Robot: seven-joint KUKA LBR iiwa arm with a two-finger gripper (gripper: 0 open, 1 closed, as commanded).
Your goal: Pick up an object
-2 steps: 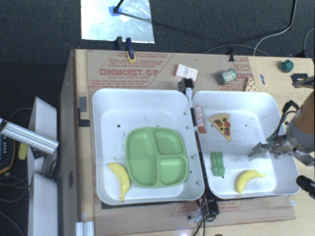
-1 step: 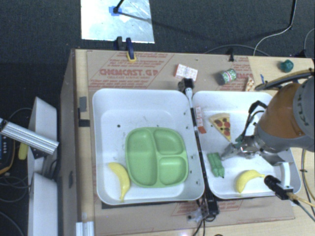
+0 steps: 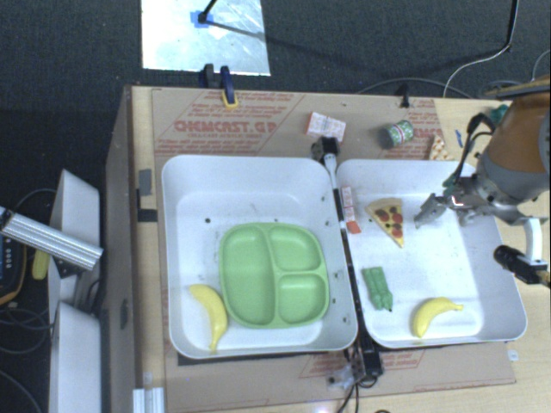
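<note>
Camera view: gripper (image 3: 435,206) hovers beside pizza slice (image 3: 389,218), right bin (image 3: 482,269).

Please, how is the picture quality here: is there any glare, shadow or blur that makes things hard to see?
Camera view: even, soft light; strong glare on the foil sheet above the bench; faint shadows beside the green plate and both bananas; the tool over the right bin looks slightly blurred, so its state is unclear.

The grey arm (image 3: 516,157) reaches in from the right, its jaws apparently parted, pointing left.
</note>
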